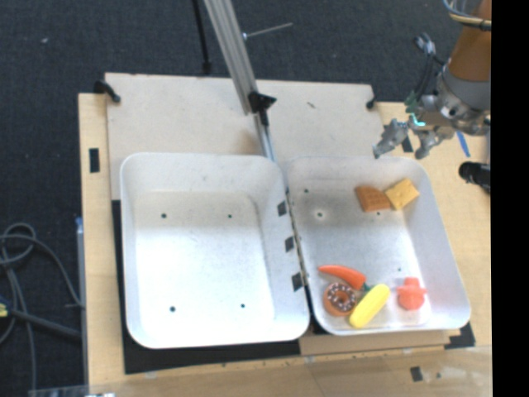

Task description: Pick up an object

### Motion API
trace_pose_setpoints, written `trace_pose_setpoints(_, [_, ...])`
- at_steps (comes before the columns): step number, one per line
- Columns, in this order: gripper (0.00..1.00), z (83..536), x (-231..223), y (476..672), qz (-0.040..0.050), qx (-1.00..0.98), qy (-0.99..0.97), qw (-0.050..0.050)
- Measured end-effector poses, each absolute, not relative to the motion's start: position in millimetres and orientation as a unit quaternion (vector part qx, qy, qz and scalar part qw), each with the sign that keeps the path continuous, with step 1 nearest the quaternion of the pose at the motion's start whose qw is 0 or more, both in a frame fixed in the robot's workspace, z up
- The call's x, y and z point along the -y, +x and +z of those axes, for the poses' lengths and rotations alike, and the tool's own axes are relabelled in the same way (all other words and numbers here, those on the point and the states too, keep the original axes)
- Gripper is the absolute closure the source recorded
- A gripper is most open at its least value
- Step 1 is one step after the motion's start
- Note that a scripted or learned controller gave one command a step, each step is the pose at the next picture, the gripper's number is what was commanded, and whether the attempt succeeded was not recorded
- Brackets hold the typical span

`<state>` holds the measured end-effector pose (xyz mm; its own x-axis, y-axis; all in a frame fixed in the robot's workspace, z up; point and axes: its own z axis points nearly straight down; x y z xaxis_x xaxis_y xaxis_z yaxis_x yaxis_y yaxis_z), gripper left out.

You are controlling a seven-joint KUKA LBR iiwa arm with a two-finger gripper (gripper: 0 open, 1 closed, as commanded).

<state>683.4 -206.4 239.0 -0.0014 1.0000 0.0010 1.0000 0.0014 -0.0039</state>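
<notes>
My gripper (407,145) hangs above the far right rim of the right bin (438,230), its two fingers apart with nothing between them. Just below it, at the back of that bin, lie an orange-brown block (371,198) and a tan cracker-like square (402,193), side by side. Near the bin's front edge sit an orange carrot (342,275), a chocolate doughnut with sprinkles (337,298), a yellow banana-like piece (369,304) and a small red-orange object (411,294).
The left bin (202,246) adjoins the right bin along a shared wall with black clips (291,242). A slanted aluminium post (235,52) rises from behind the bins. Cables lie on the dark floor at the left.
</notes>
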Motion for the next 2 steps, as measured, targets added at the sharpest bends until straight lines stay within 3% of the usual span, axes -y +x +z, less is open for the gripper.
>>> trace_pose_setpoints(1, [0.00, 243.0, 207.6, 683.9, 0.0017, 0.708, -0.706, -0.002])
trace_pose_setpoints(2, [0.00, 183.6, 203.1, 688.8, 0.0022, 0.709, -0.705, 0.000])
